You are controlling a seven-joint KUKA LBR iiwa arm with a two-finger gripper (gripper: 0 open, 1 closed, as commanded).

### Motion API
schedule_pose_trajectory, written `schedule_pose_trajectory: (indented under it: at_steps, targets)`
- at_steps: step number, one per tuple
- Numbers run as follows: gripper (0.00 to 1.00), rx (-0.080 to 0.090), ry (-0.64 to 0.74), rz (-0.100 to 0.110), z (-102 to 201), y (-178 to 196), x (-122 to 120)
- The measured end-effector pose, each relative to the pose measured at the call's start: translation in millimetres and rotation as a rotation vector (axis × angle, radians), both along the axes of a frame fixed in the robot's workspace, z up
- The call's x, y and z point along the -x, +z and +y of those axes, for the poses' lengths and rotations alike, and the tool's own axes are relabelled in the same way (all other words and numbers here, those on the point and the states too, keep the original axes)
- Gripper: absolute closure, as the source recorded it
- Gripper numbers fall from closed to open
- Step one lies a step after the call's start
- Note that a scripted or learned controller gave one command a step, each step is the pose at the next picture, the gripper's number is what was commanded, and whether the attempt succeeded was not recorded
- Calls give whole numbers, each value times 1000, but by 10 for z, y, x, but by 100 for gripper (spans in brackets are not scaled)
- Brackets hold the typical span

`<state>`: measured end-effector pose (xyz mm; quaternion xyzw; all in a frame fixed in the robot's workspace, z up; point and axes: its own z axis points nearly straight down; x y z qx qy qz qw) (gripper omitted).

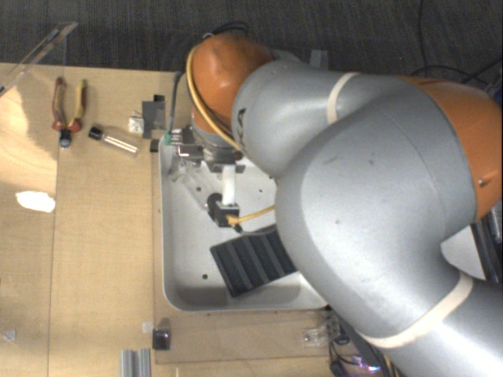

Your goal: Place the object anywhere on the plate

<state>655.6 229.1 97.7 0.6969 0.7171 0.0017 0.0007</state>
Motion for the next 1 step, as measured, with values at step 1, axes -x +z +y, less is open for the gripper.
schedule_pose_trajectory:
  at_steps: [1]
  targets:
    - [0,1,-649,6,-72,-97,-121]
